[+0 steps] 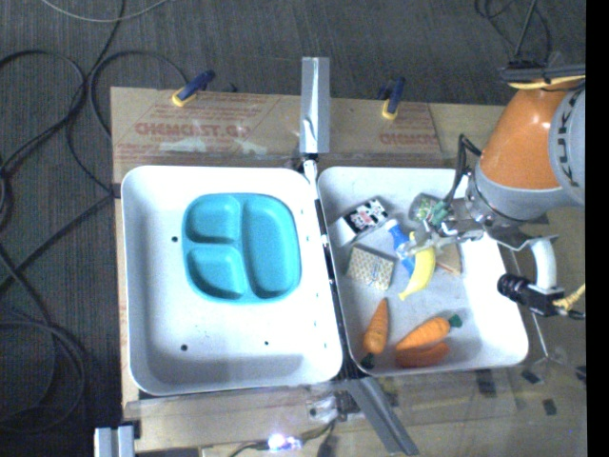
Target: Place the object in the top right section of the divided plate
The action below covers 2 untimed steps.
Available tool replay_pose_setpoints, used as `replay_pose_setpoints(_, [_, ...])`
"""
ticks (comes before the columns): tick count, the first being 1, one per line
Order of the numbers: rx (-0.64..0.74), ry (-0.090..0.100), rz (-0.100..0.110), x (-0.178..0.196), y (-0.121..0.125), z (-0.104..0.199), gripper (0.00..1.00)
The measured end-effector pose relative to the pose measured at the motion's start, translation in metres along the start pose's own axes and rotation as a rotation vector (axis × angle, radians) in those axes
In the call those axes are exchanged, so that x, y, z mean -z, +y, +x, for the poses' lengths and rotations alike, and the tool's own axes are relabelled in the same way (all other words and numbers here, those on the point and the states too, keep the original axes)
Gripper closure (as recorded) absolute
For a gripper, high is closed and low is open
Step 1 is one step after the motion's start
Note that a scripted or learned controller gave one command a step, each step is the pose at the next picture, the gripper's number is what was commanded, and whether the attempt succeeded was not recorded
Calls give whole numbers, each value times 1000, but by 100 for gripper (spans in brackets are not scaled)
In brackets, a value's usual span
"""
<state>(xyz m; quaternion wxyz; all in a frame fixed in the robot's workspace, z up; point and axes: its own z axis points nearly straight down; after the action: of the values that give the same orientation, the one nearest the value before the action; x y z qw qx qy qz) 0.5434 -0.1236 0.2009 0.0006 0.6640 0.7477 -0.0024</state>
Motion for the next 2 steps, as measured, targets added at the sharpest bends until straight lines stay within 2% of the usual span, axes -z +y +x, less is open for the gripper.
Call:
replay_pose_setpoints(1, [278, -1, -3, 111, 49, 18, 100])
replay_pose_setpoints(2, [244, 1, -3, 184, 68, 24, 100])
